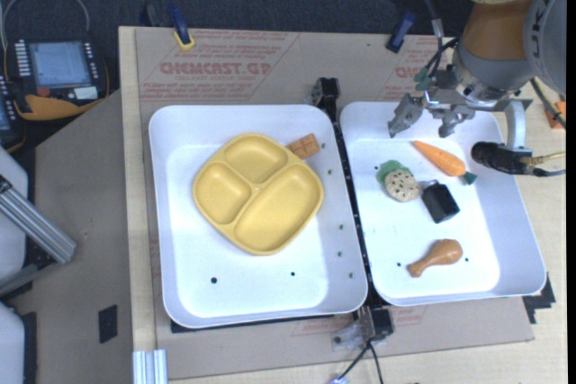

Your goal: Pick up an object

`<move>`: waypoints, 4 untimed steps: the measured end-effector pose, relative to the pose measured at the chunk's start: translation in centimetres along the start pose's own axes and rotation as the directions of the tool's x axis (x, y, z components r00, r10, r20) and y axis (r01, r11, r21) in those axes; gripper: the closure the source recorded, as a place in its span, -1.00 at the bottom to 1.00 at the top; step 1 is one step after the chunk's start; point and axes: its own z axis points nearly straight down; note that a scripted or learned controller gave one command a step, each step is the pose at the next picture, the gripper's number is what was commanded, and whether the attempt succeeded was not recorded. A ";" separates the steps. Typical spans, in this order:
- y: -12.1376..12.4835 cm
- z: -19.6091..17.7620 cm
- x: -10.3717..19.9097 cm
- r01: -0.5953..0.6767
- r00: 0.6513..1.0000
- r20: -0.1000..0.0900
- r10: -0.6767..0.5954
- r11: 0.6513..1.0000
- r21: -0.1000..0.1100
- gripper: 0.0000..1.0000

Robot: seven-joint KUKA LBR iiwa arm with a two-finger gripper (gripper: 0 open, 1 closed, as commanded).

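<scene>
Cardboard (270,58) covers the bench under two white bins, and the right bin (504,274) serves as the landmark. Inside it lie a carrot (439,157) near the far wall, a cookie (400,184) toward the bin's left side, a black block (441,201) at its middle, and a drumstick (436,257) toward the near wall. A yellow tray (259,193) sits in the bin to its left.

The gripper (430,114) hangs over the right bin's far edge, its fingers spread and holding nothing. The carrot lies just beyond its tips.

The likely risks: the carrot is tapered and slick-looking, so the fingers could squeeze it out sideways. A descent too near the far wall could strike the rim. The cookie and block touch, so a grasp there could catch both or push one aside.
</scene>
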 end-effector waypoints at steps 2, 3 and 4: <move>-0.3 3.8 -0.5 0.001 1.000 0.001 -0.001 1.000 -0.010 -1.00; 0.1 9.4 0.4 0.003 1.000 0.000 -0.003 1.000 -0.009 -1.00; 0.1 10.9 0.4 0.002 1.000 0.001 -0.002 1.000 -0.011 -1.00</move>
